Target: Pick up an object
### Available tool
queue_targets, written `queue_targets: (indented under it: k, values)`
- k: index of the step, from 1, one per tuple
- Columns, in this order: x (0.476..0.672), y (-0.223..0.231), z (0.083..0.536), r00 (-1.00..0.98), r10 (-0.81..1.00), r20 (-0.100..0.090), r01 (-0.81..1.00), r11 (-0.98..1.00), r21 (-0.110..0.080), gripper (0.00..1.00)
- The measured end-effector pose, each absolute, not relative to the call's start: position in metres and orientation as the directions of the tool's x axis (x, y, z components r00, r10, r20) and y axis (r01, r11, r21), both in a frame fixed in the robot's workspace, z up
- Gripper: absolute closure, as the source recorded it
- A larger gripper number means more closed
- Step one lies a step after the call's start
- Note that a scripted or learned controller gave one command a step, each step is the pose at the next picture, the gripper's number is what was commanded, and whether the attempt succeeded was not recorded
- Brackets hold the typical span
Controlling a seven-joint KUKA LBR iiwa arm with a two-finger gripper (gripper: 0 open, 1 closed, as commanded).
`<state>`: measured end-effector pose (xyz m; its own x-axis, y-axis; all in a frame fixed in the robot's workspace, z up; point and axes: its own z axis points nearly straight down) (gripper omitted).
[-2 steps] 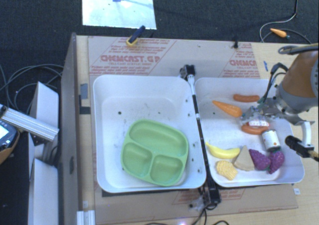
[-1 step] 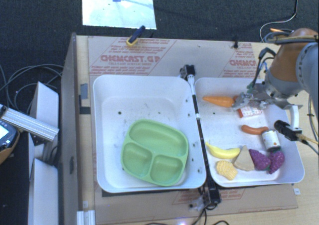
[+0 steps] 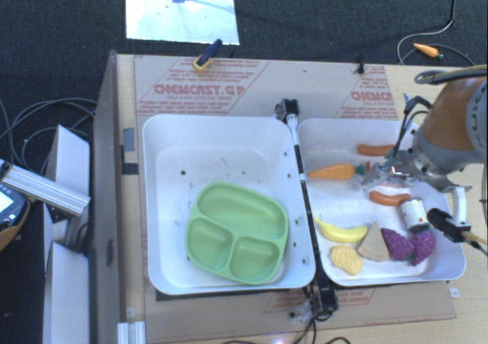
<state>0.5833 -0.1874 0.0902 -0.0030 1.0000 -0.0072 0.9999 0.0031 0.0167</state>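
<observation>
Nearest items: corn cob, tan wedge and purple grapes along the right bin front wall; banana just behind.
Left bin: green divided plate.
Counter: carries both bins.
Candidate objects: carrot, two sausages and, white cylinder.
Gripper: low over the right bin, between the sausages, beside the carrot.
Fingers: opening cannot be told; tips blurred, possibly touching nothing.
Step in hand: approach, no grasp confirmed.
Next move: centre over one item, descend, close.
</observation>
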Motion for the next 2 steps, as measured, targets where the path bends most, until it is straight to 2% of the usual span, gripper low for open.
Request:
queue_targets:
  k: [1, 2]
  values:
    - [0.663, -0.208, 0.082, -0.005, 1.0, 0.001, 1.0, 0.005, -0.016, 0.0]
    - [0.665, -0.207, 0.094, -0.008, 1.0, -0.002, 1.0, 0.008, -0.008, 1.0]
